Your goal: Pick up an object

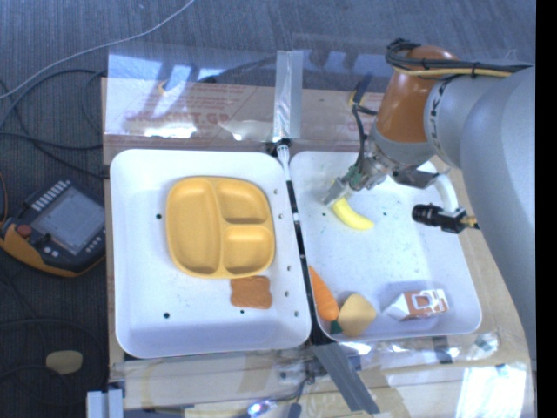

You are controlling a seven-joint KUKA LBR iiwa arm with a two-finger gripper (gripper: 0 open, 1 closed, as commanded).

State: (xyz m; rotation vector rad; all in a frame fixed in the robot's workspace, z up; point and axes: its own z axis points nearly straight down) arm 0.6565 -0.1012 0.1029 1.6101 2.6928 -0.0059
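Right bin, upper middle: a small yellow banana [352, 216] lies flat on the bin floor, slanting down to the right.
Gripper: the gripper [346, 186] is low in the right bin [452, 277], its 2 fingers pointing down and to the left, tips just beside the banana's upper end.
Fingers: whether they are parted or closed cannot be told at this size; nothing is seen held between them.
Arm: grey, with an orange band [407, 103] above the wrist, reaching in from the right.
Other things in right bin: along the near edge, an orange carrot [324, 296], touching a yellow and tan fruit [355, 313], and a small white and orange carton [421, 304] standing apart from them.
Left bin: the left bin [139, 259] holds a yellow tray [219, 226] with 3 compartments and a brown slice [251, 293] just below it.
Floor: a handheld controller [52, 226] lies to the left of the bench.
Step in hand: likely the final approach to the banana, before any lift.
Next move: probably centre the tips across the banana's narrow width, close firmly, then raise straight up; the curved skin may slip.
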